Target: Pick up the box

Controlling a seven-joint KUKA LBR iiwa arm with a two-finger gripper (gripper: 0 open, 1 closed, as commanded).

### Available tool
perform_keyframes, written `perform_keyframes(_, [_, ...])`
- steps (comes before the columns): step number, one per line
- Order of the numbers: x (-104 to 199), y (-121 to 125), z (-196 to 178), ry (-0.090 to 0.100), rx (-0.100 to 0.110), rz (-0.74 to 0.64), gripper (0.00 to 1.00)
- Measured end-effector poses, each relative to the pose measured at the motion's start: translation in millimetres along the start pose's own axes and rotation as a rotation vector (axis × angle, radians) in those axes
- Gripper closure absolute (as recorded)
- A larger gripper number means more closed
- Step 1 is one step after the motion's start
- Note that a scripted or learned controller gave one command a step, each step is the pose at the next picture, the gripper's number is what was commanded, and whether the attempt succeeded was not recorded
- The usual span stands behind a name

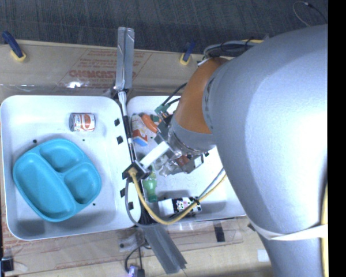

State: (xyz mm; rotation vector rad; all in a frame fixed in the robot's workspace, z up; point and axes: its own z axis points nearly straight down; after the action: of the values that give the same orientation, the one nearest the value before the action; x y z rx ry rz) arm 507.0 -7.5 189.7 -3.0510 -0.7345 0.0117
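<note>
Bench with 2 white bins; left bin (11, 154) holds a blue tray (55, 178) and a can (82, 122). Gripper (172, 161) is low in the right bin (219, 203), grip state unclear. Box (143, 129) lies near that bin's far-left corner, just beside the gripper, likely the target.

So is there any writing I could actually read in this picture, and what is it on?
Nothing reads clearly.
Red print on the brown board behind the bins: too blurred to read.
Label on the small can in the left bin: too small.
Orange and white packet in the right bin: print blurred.
Black and white box: markings unreadable.
</note>
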Motion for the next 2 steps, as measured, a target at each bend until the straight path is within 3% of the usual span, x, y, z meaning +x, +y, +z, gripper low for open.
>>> perform_keyframes(1, [0, 0, 0, 0.0, 0.0, 0.0, 0.0])
perform_keyframes(2, [-60, 50, -31, 0.003, 0.0, -0.156, 0.0])
